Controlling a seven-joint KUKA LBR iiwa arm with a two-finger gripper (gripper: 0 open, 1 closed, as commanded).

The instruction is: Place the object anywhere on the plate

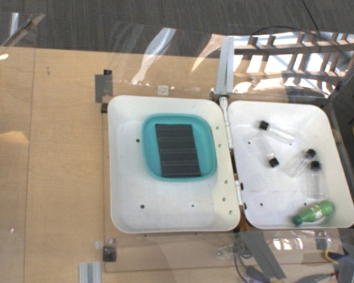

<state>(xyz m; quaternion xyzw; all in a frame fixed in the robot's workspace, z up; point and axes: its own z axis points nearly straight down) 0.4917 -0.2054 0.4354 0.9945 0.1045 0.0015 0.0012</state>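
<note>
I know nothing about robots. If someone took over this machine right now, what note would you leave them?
Left bin: teal plate with a dark ridged mat on it.
Right bin: green bottle lying near the front edge, plus several clear vials with black caps.
Done: nothing has been placed on the plate yet.
Left: pick one object from the right bin and set it on the plate.

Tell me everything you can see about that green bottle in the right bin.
The green bottle is small and glossy, plastic by the look, with a paler band, maybe a label, round its middle. It lies on its side, slightly slanted, on the floor of the right bin, near the front wall. Its darker green end points left. Nothing else touches it.
</note>
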